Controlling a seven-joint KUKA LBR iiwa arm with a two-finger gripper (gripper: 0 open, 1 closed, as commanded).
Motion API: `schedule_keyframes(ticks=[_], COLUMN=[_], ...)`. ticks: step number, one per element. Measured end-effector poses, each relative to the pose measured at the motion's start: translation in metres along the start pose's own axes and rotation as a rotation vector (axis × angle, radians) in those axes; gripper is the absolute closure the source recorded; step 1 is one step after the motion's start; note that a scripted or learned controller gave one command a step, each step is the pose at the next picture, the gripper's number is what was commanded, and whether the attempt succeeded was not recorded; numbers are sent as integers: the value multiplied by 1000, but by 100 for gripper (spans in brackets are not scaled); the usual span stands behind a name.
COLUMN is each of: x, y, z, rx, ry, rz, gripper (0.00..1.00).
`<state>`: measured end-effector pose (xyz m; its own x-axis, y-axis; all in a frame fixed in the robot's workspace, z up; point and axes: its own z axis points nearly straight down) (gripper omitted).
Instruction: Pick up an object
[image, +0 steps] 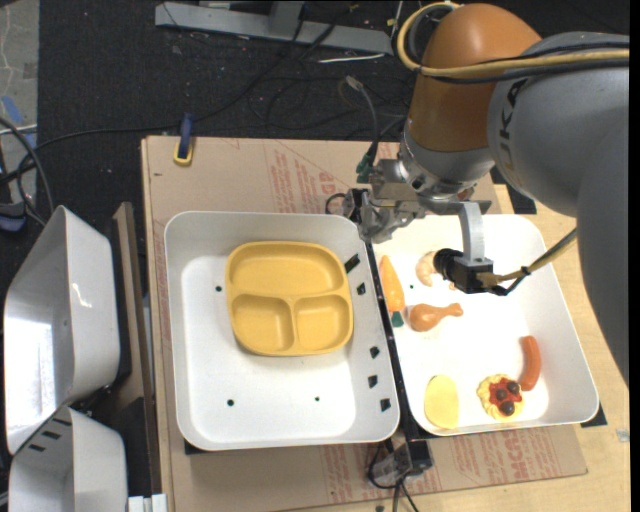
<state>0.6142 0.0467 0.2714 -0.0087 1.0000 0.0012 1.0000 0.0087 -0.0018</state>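
Cardboard-lined worktop (250, 170) over a dark, cabled floor. The hand (378, 222) hangs at upper centre of the frame, above the upper-left corner of the right bin (560, 330); whether it is wide or narrow cannot be told. The carrot (392, 285), drumstick (432, 316) and sausage (529, 362) lie in that bin. Judged: no pick made yet.

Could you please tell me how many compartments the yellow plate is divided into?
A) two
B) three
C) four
B: the yellow plate, lying in the bin on the view's left, shows one wide section along its far side and two smaller ones along its near side.
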Motion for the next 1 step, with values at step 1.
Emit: schedule_keyframes(ticks=[1], x=[49], y=[-6], z=[3], rx=[-1], ry=[-1], rz=[1], gripper=[100])
